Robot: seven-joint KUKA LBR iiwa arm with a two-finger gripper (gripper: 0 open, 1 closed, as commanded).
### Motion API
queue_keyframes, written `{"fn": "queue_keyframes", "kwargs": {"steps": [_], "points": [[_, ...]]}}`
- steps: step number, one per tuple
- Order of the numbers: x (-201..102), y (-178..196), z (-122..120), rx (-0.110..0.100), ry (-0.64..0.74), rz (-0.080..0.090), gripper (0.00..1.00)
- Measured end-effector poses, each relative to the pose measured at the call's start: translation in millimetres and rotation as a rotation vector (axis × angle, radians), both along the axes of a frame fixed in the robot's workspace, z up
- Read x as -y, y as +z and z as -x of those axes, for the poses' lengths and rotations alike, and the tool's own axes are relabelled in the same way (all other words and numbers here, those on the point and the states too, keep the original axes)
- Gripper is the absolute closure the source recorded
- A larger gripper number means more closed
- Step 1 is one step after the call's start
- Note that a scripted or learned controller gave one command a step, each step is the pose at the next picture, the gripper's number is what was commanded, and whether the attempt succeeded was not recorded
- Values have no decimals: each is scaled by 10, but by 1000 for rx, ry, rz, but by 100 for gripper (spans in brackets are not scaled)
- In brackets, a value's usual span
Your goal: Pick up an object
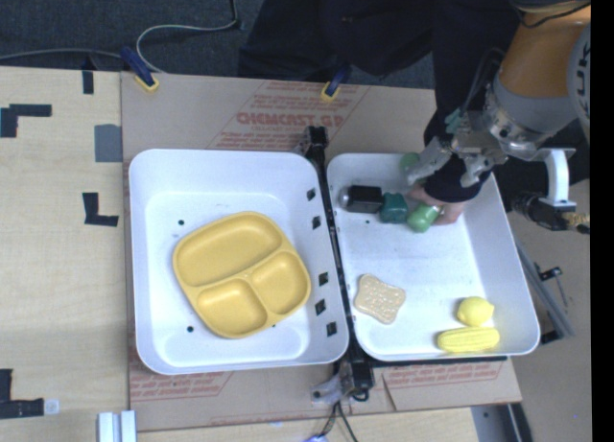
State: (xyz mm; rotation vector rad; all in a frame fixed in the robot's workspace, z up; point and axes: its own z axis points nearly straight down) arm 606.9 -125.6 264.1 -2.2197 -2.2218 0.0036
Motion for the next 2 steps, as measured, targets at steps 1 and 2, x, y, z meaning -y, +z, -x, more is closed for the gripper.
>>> {"fn": "queue_keyframes", "kwargs": {"steps": [1, 2], "points": [[-288, -1130, -278, -1, 1, -2, 0], [-310, -1598, -614, 22, 0, 1, 0]]}}
